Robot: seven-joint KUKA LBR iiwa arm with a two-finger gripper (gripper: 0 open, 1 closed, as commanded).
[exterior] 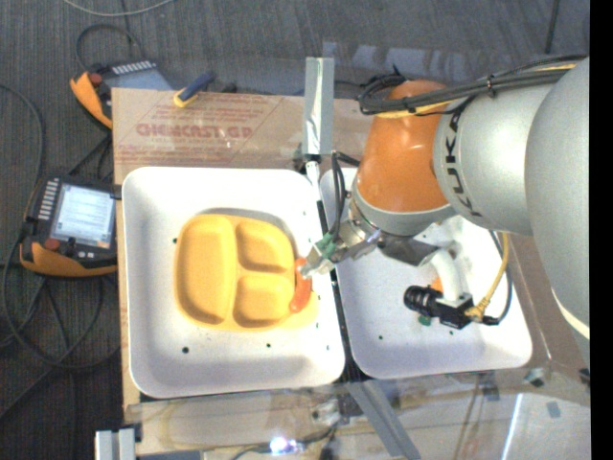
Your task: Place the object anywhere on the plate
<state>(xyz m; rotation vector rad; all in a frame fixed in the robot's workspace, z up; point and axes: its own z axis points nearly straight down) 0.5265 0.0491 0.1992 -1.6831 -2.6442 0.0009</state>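
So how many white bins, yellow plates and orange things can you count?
White bins: 2, left and right
Yellow plates: 1
Small orange things: 1, at the plate's right edge
Total: 4

A yellow divided plate lies in the left white bin. An orange object shows at the plate's right edge, beside a gripper with green-tinted tips. The arm is grey with an orange band. The right bin is white as well. Far left lies brown cardboard with faded red lettering. A pendant with an orange-and-black case and pale screen lies on dark grey carpet.
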